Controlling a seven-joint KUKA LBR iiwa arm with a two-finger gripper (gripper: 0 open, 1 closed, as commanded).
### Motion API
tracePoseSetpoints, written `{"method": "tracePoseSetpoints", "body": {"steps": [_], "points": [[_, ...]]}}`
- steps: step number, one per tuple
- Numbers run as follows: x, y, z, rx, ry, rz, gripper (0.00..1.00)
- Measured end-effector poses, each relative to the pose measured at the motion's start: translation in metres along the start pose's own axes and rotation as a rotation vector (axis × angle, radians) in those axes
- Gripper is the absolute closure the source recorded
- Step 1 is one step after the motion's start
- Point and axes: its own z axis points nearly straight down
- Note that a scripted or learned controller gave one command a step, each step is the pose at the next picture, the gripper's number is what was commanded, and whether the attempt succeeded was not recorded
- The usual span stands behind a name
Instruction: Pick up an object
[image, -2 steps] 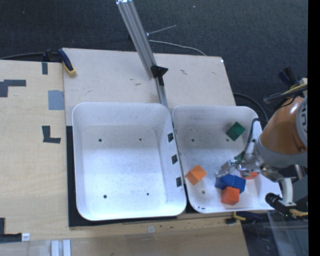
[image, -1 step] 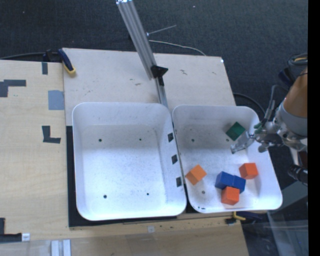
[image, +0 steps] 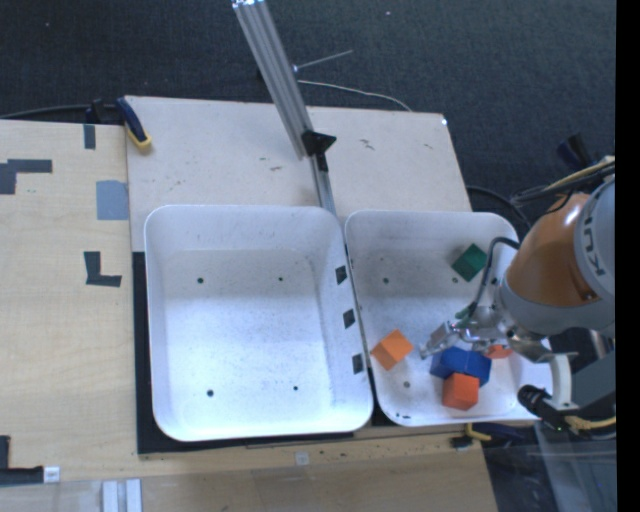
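Arm (image: 555, 265): grey body with an orange band, entering from the right and bent over the right bin (image: 400, 240).
End effector (image: 462, 335): low inside the right bin; whether it is apart or together cannot be told, and nothing is seen held.
Blue block (image: 462, 363): just below the end effector, touching or nearly touching it.
Red block (image: 461, 391): below the blue block, against it, toward the near rim.
Orange block (image: 392, 349): left of the end effector, apart from it.
Green block (image: 469, 262): above the end effector, well apart.
Left bin (image: 240, 225): far left of the end effector, on the table (image: 60, 300).
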Motion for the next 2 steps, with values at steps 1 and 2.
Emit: {"method": "tracePoseSetpoints", "body": {"steps": [1, 2], "points": [[-0.033, 0.087, -0.025, -0.016, -0.007, -0.003, 0.00], [-0.021, 0.113, -0.092, -0.017, -0.005, -0.003, 0.00]]}}
